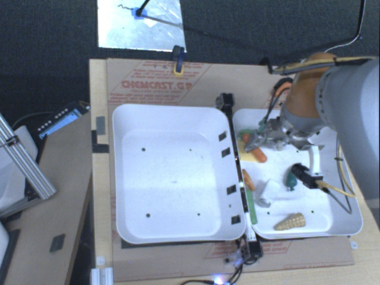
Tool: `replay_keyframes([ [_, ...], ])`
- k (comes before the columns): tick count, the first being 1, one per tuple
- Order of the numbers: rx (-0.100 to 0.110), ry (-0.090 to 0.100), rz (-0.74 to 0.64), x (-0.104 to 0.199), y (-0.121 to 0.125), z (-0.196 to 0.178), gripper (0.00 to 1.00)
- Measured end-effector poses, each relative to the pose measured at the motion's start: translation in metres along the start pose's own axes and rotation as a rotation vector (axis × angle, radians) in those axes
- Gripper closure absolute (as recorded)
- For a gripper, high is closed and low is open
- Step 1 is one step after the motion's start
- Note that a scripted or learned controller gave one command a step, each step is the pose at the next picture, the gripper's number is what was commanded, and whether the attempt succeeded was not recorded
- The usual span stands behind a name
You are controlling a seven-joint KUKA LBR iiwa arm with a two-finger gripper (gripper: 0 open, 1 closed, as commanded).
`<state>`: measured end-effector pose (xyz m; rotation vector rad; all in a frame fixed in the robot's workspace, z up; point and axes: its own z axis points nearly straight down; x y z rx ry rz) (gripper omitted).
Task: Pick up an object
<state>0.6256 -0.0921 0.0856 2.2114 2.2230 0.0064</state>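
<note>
My gripper (257,142) hangs low over the upper left part of the right bin (341,218). Directly beneath it, touching or nearly touching, lies an orange carrot-like piece (259,155), and a small green piece (244,136) sits just to its left. Further down the bin are another orange piece (248,180), a clear crumpled item (263,190), a teal object (291,181), a tan ridged cone (290,221) and a long green stick (252,209) along the left wall. I see nothing lifted by the gripper.
The left bin (127,218) stands beside the right one, with black clips (225,136) along the shared wall. The grey arm with its orange band (303,97) covers the right bin's upper right. Cables (341,186) loop over its right side.
</note>
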Motion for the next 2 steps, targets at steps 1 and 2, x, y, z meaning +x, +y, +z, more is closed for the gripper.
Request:
replay_keyframes([
  [1,0.003,0.001,-0.001,0.0,-0.002,-0.01,1.0],
  [2,0.0,0.002,-0.003,0.088,0.027,-0.103,1.0],
])
